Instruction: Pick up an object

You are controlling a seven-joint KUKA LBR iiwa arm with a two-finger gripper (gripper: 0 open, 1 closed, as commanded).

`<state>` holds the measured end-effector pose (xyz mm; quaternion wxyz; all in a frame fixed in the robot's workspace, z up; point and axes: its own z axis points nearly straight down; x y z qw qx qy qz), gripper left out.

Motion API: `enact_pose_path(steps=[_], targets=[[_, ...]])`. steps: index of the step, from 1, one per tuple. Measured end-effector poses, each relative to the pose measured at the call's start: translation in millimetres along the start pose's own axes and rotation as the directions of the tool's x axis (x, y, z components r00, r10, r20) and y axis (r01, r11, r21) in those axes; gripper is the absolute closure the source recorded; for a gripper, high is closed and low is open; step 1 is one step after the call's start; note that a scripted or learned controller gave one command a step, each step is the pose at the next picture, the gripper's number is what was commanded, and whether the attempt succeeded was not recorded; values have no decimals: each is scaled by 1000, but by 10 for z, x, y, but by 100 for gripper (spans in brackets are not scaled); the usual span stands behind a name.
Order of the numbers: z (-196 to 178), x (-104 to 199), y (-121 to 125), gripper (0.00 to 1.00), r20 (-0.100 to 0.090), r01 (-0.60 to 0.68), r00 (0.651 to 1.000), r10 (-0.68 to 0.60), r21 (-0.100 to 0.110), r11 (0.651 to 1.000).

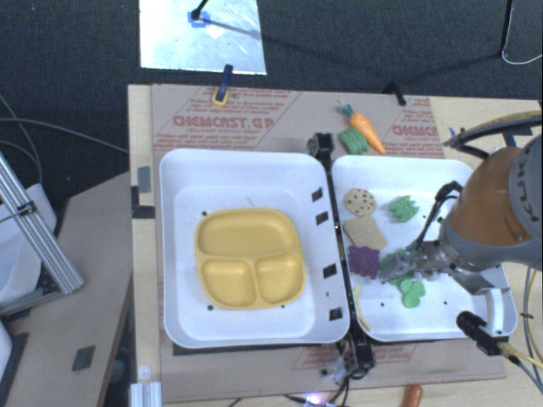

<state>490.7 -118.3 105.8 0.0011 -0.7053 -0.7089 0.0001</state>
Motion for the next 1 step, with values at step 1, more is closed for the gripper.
enact_pose_path(steps=[1], targets=[[226, -269, -13, 0, 2, -6, 1000, 6, -1, 1000]])
